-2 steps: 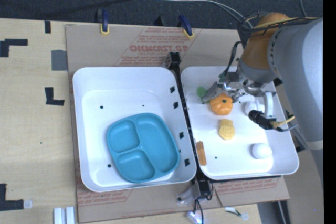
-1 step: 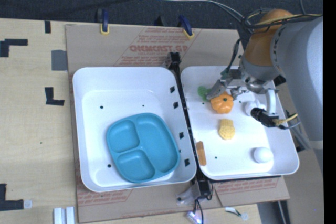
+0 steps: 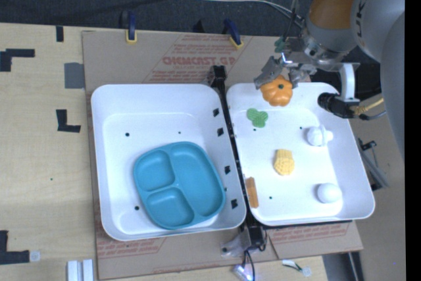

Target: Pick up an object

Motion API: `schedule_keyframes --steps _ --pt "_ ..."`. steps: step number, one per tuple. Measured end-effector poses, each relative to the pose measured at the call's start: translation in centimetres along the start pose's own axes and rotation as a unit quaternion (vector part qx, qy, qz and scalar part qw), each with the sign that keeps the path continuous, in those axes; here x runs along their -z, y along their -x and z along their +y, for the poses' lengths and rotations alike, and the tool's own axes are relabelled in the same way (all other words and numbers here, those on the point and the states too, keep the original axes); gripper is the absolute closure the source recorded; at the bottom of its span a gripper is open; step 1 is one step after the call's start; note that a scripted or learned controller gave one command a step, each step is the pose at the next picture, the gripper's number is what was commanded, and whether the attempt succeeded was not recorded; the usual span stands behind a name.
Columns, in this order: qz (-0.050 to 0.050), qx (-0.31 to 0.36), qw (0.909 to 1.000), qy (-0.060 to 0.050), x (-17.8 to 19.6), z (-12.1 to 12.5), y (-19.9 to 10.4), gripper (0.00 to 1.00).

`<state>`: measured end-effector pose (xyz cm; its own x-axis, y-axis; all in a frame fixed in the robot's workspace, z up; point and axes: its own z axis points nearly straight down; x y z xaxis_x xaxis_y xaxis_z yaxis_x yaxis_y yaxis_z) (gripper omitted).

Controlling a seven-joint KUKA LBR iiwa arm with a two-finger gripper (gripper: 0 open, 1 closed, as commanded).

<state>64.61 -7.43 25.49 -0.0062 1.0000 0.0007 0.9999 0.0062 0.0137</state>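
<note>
Fingers (image 3: 279, 73) pinch a small orange pumpkin (image 3: 277, 93), held over the far rim of the right bin (image 3: 355, 207). Going left to right: the left bin (image 3: 112, 115) carries a blue divided plate (image 3: 177, 185) toward its near side, its far half bare. Across the divider, a green piece (image 3: 257, 117), a yellow corn cob (image 3: 284, 162) and two white pieces (image 3: 317, 136) lie apart, with open floor between them.

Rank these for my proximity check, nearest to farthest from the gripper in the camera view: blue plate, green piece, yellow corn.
1. Green piece, in the right bin's upper left, just below the gripper.
2. Yellow corn, mid right bin.
3. Blue plate, in the left bin.
</note>
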Motion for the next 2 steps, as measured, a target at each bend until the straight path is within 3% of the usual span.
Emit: schedule_keyframes --steps 1,2 --pt "0.000 0.000 1.0000 -0.007 0.6 -0.7 -6.4 1.00" --pt "0.000 0.000 1.0000 -0.009 -3.1 -1.0 -14.6 1.00"
